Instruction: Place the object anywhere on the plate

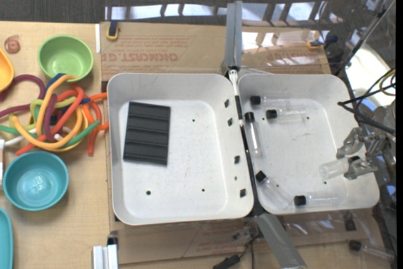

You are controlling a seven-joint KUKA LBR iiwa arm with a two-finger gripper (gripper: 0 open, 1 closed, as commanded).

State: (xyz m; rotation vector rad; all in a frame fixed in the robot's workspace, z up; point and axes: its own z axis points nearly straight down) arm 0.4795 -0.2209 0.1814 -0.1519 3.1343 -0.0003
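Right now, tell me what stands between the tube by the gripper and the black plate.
The bins' joined rims cross the path from tube to plate; another tube lies along them.

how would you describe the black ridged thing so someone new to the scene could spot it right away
Find the two white bins side by side on the bench and take the left bin. The black ridged block lies flat near that bin's left wall. It is the one large dark rectangle there, with raised bars running across it, unlike the clear black-capped tubes in the right bin.
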